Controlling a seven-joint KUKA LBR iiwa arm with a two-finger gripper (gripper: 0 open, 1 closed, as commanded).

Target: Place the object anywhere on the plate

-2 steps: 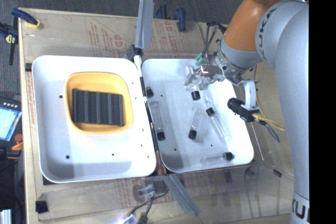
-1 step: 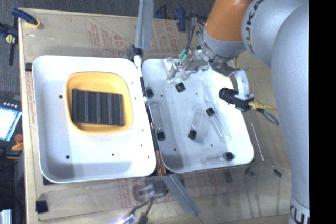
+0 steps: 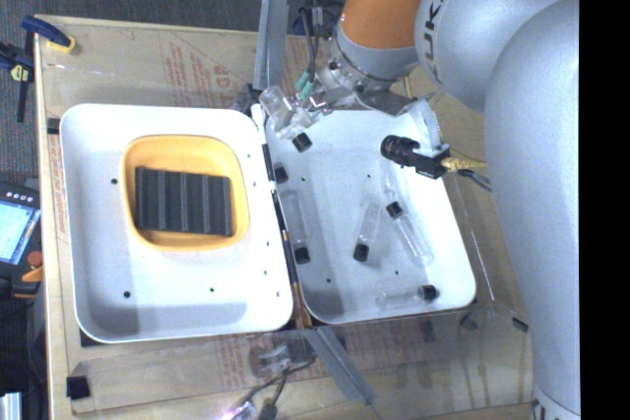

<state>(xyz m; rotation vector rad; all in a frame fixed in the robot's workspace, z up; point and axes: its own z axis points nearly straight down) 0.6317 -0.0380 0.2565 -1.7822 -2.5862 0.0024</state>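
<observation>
A yellow plate (image 3: 187,154) with a dark ridged insert (image 3: 184,202) lies in the left bin (image 3: 98,280). Several clear vials with black caps lie in the right bin (image 3: 335,305): one (image 3: 368,229) near the middle, one (image 3: 407,233) beside it, one (image 3: 402,293) at the front. Another vial (image 3: 291,216) rests along the bin's left wall. My gripper (image 3: 287,118) hangs over the right bin's back left corner, close to the wall between the bins. A clear vial with a black cap (image 3: 302,142) sits right at its tip; whether it is gripped is unclear.
The grey arm (image 3: 492,44) covers the right bin's back right side. A black cylinder (image 3: 407,152) with a yellow cable juts over that bin. A metal bracket (image 3: 271,39) stands behind the bins. A handheld screen (image 3: 15,231) lies at the left edge.
</observation>
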